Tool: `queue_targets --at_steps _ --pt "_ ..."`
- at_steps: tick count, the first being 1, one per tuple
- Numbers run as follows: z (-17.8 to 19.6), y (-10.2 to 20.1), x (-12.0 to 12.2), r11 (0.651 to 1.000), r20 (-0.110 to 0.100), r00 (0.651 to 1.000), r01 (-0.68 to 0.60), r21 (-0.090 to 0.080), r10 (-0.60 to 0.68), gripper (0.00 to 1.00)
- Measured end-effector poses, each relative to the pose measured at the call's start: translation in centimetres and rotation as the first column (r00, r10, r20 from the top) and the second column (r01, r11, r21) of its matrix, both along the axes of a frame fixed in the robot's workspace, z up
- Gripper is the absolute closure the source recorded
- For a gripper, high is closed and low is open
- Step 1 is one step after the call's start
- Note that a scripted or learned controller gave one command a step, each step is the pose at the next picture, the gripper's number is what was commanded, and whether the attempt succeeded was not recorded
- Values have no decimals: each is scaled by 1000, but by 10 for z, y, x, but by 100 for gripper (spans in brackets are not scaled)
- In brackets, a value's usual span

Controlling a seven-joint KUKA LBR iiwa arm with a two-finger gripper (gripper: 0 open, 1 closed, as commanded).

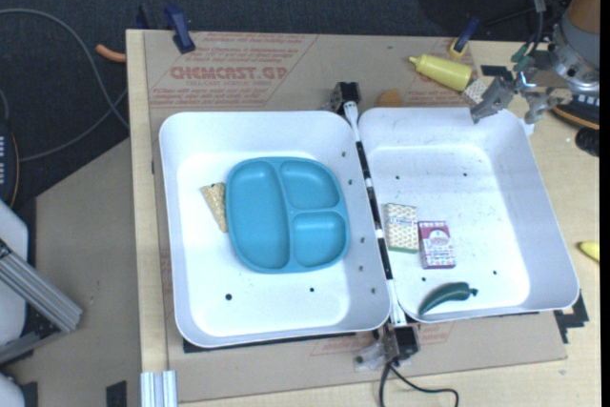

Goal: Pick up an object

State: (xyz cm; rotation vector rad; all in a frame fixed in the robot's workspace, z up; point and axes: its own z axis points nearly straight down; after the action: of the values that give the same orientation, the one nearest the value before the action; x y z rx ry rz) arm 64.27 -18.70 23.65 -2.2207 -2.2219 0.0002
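Hovering over the far right corner of the shallow white right bin point(534, 205), the metal two-finger gripper point(508, 96) spreads its fingers wide. It holds nothing.

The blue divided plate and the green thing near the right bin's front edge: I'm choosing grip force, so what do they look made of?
Blue divided plate: probably moulded plastic, with a smooth, even colour and soft sheen on its rounded compartment ridges. Green thing: possibly plastic or rubber, dark, curved and slightly glossy, but too small to tell.

light: bright, even | shadows: soft | focus: slightly soft | glare: none
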Motion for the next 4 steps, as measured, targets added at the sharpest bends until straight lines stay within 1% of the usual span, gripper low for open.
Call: queue_targets --at_steps 1,2,3,4 --pt "-113 70 -87 1000 -2 1000 0 1 0 0" --pt "-148 95 -107 1000 11 1000 2 -2 -2 0" --pt "-130 21 -30 1000 2 1000 1 -2 -1 0" --pt "-148 70 -61 1000 7 1000 0 -1 0 0"
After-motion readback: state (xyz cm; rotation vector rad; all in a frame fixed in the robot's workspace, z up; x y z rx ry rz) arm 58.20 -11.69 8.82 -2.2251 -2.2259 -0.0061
